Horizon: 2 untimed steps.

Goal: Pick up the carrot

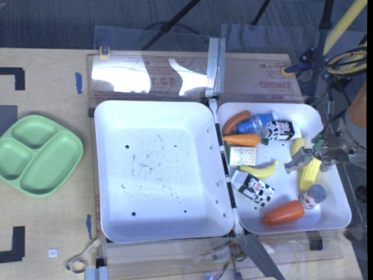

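The right bin (335,214) holds the clutter; the carrot (242,139) lies at its ten o'clock, flat, touching an orange pepper (235,122). The gripper (307,154) hovers at three o'clock, fingers spread narrowly and empty. Approach across the carrot's width, clear of the pepper.

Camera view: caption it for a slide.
Gripper hovers over the right bin, apart from the carrot at its left side.
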### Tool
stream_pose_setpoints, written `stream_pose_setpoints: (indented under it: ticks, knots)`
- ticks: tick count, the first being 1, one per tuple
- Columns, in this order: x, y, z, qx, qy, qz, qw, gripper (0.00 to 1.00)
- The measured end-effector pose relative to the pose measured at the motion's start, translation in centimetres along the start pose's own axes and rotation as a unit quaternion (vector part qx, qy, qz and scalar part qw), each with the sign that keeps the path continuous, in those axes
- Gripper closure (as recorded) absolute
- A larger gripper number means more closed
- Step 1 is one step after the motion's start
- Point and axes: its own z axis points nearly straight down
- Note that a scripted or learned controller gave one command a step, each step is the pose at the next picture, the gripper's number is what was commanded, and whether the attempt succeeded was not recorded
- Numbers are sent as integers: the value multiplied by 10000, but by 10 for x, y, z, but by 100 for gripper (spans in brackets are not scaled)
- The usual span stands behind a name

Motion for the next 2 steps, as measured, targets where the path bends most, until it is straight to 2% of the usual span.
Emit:
stream_pose_setpoints:
  ticks: [1, 2]
  knots:
    - [23, -2, 40, 0, 0, 487, 9988, 0]
    - [6, 83, 58, -21, -11, -265, 9996, 0]
